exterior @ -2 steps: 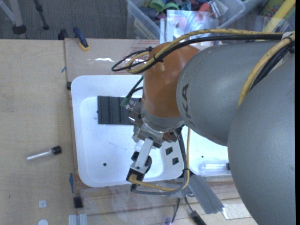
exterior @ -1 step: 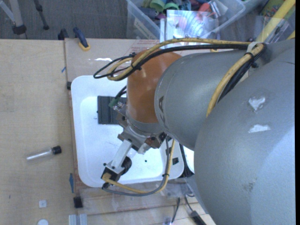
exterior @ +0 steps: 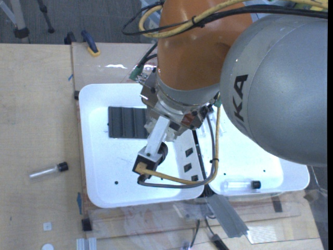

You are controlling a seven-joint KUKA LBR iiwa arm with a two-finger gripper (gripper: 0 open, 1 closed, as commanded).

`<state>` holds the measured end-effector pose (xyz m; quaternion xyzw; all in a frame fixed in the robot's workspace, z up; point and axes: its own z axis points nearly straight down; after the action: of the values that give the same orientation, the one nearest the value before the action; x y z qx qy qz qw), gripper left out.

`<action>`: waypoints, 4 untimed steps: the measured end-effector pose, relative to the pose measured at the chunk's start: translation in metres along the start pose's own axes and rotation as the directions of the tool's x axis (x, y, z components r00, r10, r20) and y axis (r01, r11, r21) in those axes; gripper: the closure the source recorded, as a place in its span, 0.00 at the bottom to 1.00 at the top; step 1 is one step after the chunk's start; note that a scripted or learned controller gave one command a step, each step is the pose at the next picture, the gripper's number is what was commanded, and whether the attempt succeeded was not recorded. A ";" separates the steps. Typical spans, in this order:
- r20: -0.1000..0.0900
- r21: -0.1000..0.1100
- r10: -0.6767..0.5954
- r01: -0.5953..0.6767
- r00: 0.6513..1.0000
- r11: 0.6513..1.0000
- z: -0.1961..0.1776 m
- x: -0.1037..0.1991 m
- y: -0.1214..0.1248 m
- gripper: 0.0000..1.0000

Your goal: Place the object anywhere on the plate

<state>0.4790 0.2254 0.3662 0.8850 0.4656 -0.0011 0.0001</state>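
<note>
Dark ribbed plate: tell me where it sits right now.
In the camera view, the dark ribbed plate lies flat in the left-hand bin, in its far half, with its right edge tucked under the arm.

- Big grey arm [exterior: 270,82] comes in from the right and hogs most of the shot. Its orange band [exterior: 192,35] sits up top, and the wrist hangs over the right part of the left bin [exterior: 91,139].
- A dark ribbed plate [exterior: 125,122] lies flat in the upper part of that bin, with its right edge tucked under the wrist.
- The right bin [exterior: 270,178] is mostly covered by the arm. A clear tube with a black cap [exterior: 240,185] lies on its side near the front edge.
- A second capped tube [exterior: 48,171] is out on the wooden bench [exterior: 31,113], left of both bins and well apart from them.
- There's a blue-handled tool [exterior: 90,42] just past the left bin's far corner.
</note>
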 end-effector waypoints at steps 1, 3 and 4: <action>-0.003 -0.001 0.188 -0.188 0.982 0.982 -0.068 0.056 0.082 1.00; 0.002 0.003 0.115 -0.115 0.993 0.993 -0.016 0.092 0.135 1.00; -0.002 0.001 0.398 -0.398 0.918 0.918 0.148 0.101 0.150 1.00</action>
<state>0.6593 0.2238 0.2176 0.9611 0.2762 -0.0005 -0.0005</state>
